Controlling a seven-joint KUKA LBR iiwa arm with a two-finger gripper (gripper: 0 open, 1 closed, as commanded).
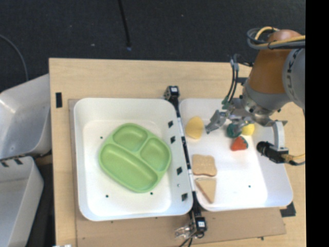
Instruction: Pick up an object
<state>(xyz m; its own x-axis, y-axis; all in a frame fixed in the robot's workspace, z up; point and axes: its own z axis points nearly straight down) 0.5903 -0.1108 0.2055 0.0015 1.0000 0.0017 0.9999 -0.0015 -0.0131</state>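
Dark carpet floor w/ black cable, pale wood bench, white furniture at left.

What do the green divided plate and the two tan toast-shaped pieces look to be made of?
Green divided plate: probably moulded plastic, smooth, uniform colour, soft sheen. Two tan toast-shaped pieces: likely plastic or foam toy food, matte, flat; too small to be sure.
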